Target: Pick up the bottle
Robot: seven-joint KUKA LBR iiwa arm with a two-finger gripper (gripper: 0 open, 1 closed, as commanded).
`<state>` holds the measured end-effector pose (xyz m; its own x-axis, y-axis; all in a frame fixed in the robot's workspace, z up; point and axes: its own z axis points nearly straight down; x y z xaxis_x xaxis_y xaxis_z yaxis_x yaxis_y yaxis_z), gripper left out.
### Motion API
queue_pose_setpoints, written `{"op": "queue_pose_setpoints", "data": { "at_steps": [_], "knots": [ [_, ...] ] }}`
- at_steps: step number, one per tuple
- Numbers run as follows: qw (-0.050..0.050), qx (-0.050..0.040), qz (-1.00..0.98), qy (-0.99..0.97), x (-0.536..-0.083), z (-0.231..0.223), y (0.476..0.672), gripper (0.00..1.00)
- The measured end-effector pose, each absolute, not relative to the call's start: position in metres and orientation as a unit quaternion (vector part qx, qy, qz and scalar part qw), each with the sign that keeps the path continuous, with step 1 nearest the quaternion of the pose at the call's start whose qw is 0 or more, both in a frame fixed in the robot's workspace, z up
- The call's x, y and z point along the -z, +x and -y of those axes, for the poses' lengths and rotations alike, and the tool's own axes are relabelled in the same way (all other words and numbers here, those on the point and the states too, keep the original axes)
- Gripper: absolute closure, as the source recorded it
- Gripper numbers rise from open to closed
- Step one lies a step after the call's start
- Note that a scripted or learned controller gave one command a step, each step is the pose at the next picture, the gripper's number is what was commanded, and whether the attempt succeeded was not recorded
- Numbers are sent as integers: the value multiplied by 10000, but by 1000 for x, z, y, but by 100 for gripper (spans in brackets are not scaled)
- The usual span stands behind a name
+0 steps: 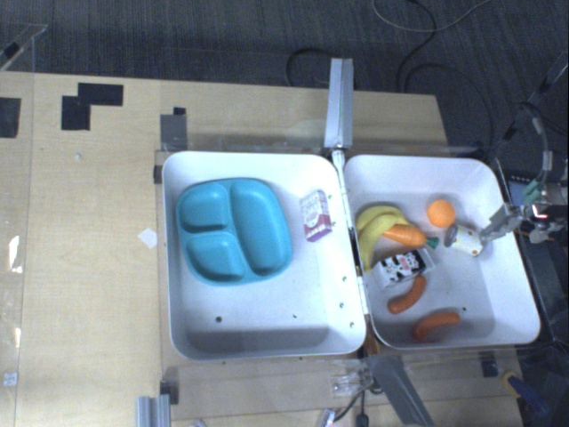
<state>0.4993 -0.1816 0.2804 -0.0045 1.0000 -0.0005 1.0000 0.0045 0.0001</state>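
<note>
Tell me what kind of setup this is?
Likely a robotics lab pick-and-place bench: two white bins side by side on a wooden table, toy food like a banana and carrot, loose cables on carpet behind.

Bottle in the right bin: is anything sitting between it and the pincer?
Nothing visible lies directly between them. The pincer is just right of the bottle, with bare bin floor between. The bottle is crowded, though: a carrot lies close above it in the view, and a sausage close below.
</note>
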Motion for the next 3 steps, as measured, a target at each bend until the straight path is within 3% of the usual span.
{"op": "queue_pose_setpoints", "data": {
  "at_steps": [1,2,3],
  "knots": [
    [-10,4,-6752,7377,-160,185,491,0],
    [30,-22,-6813,7320,-90,163,576,0],
    [-11,20,-6390,7692,-87,149,653,0]
  ]
}}
